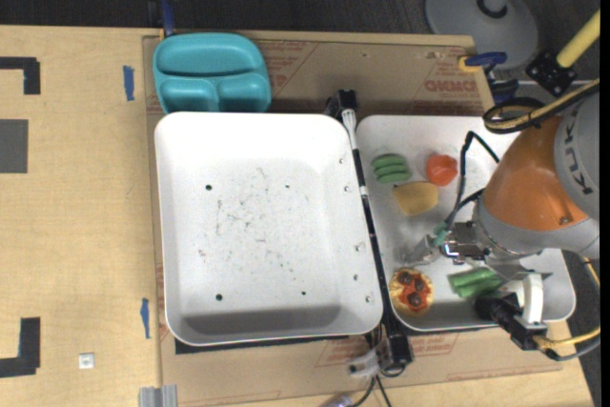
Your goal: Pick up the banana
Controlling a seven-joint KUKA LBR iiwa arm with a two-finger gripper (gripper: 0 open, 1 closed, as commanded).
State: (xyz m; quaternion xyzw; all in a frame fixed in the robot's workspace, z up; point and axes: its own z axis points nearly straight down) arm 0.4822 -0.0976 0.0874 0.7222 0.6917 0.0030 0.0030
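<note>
Pincer (446,241) hangs mid right bin (562,305), near the banana (416,197).

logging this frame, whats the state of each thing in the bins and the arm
left bin: upright, bare but scuffed
right bin: holds several toy foods
pale yellow food: lying loose
orange-red food: lying loose
ridged green food: lying loose
pizza slice: lying by near wall
arm: low over right bin

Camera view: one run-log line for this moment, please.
arm over right bin | tool low in bin, grip state unclear | pale yellow item, maybe the banana, lying free | left bin
</note>
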